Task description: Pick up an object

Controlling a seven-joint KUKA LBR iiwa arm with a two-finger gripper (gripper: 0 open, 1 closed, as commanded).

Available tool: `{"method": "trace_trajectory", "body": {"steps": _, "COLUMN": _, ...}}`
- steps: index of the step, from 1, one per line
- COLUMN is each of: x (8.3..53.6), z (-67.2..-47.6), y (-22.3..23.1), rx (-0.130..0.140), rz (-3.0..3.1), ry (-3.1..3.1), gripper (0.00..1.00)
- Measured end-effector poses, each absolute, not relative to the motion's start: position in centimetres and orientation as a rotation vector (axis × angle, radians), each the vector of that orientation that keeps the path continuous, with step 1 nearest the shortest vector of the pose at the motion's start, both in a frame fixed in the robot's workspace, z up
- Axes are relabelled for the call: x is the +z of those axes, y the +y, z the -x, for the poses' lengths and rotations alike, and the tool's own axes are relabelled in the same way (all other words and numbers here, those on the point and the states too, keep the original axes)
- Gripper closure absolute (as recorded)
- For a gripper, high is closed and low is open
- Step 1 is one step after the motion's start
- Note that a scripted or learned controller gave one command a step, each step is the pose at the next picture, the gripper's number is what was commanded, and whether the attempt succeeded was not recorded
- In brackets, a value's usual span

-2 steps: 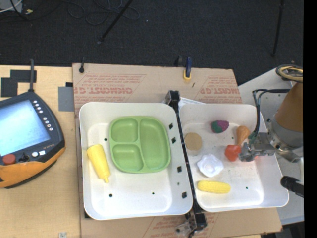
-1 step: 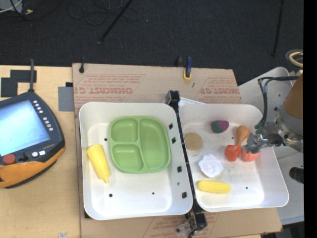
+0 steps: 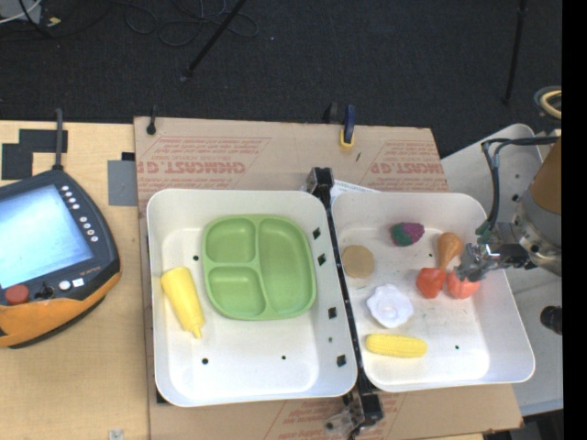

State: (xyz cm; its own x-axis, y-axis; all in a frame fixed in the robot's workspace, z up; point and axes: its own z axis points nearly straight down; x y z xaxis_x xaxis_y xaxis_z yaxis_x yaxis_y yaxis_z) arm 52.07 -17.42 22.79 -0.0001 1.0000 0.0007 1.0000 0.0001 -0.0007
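Dark carpet with trailing cables is filling the far side of the room, and a wooden bench (image 3: 73,392) covered partly by flattened cardboard (image 3: 275,159) is sitting in front of me. At the bench's left edge an orange-and-grey control pendant (image 3: 50,255) with a glowing screen is lying flat.

Next comes the left bin (image 3: 248,365), white and shallow. A yellow toy corn cob (image 3: 182,299) is lying near its left wall, and a green divided plate (image 3: 258,267) is resting beside it toward the bin's far side.

Across the black divider, the right bin (image 3: 477,356) is holding several toys. A tan round disc (image 3: 358,262) is lying near its left wall, a white lumpy piece (image 3: 390,305) is sitting just in front of it, and a second yellow corn cob (image 3: 395,345) is lying near the front edge. A purple-and-green piece (image 3: 407,234) is sitting toward the far wall. An orange cone-shaped toy (image 3: 448,247) is standing just above two red pieces (image 3: 429,282) close to the right wall.

The gripper (image 3: 477,262) is reaching in over the bin's right wall, hanging right at the further red piece (image 3: 463,287). I cannot tell how wide the pincer is standing or whether it has hold of anything.
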Motion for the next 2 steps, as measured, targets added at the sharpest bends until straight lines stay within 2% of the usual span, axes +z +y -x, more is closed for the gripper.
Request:
{"method": "trace_trajectory", "body": {"steps": 1, "x": 23.5, "z": -54.4, "y": -12.0, "rx": -0.002, "rz": 2.214, "ry": -2.225, "gripper": 1.0}}
{"method": "trace_trajectory", "body": {"steps": 2, "x": 23.5, "z": -55.2, "y": -6.5, "rx": 0.0, "rz": 2.214, "ry": -2.223, "gripper": 1.0}}
